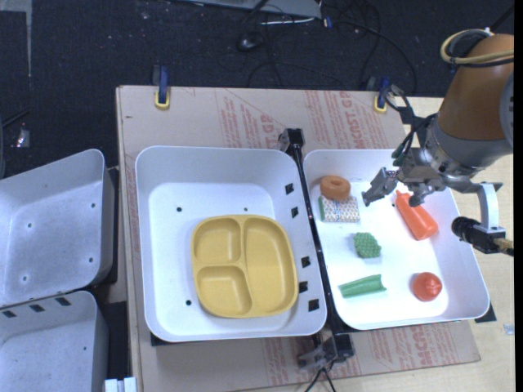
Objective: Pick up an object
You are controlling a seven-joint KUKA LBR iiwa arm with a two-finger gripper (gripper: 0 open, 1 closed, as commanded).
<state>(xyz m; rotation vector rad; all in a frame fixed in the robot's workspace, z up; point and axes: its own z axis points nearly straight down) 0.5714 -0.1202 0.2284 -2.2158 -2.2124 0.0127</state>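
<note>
The gripper (398, 186) hangs over the right bin (458, 300) with its fingers spread apart — nothing is between them. The orange carrot (417, 220) lies just beside it, near the doughnut (334, 188).

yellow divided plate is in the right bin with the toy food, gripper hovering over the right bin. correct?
Not quite. The yellow divided plate sits alone in the left bin, as the camera view shows. The toy food, including the orange carrot, red tomato and green pod, is in the right bin. The gripper does hover over the right bin.
</note>
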